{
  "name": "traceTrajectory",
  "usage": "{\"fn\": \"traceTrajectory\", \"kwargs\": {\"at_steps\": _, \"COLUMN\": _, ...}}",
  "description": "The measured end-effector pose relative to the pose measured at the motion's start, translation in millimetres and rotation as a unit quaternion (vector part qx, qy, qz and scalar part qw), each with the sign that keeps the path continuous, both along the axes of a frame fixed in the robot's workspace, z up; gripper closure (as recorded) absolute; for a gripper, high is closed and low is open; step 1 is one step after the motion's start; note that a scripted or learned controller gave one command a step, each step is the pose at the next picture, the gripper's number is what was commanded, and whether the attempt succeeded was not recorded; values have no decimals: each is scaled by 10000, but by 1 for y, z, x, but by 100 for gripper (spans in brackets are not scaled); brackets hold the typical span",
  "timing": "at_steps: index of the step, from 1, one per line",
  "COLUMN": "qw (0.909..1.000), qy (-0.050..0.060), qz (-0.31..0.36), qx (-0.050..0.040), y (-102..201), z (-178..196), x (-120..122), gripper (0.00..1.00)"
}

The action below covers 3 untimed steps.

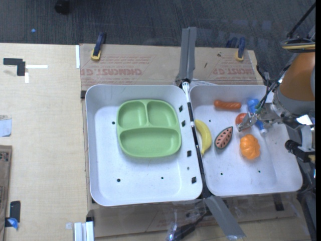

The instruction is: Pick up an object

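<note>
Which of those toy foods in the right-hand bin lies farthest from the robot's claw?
The yellow banana, lying against the divider wall. The watermelon slice, sausage and orange all sit closer to the end effector.

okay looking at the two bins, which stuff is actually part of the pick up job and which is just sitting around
Likely part of the job, in the right bin:
gripper, low over the toys
red toy beside the gripper
hot dog
banana
watermelon slice
orange pumpkin
blue toy

Just lying about:
green divided plate in the left bin
clamps on the cardboard
</note>
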State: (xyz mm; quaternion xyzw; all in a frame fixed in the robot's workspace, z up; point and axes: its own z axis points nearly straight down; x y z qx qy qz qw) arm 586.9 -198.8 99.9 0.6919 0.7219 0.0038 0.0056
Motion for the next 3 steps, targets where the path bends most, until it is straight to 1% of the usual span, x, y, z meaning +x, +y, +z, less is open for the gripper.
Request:
{"fn": "traceTrajectory", "kwargs": {"at_steps": 1, "qw": 9998, "qy": 74, "qz": -203, "qx": 14, "y": 16, "z": -8, "x": -65, "gripper": 0}}
{"fn": "traceTrajectory", "kwargs": {"at_steps": 2, "qw": 9997, "qy": 61, "qz": -217, "qx": 11, "y": 15, "z": 2, "x": -64, "gripper": 100}}
{"fn": "traceTrajectory", "kwargs": {"at_steps": 3, "qw": 9976, "qy": 76, "qz": -689, "qx": 11, "y": 65, "z": 96, "x": -26, "gripper": 100}}
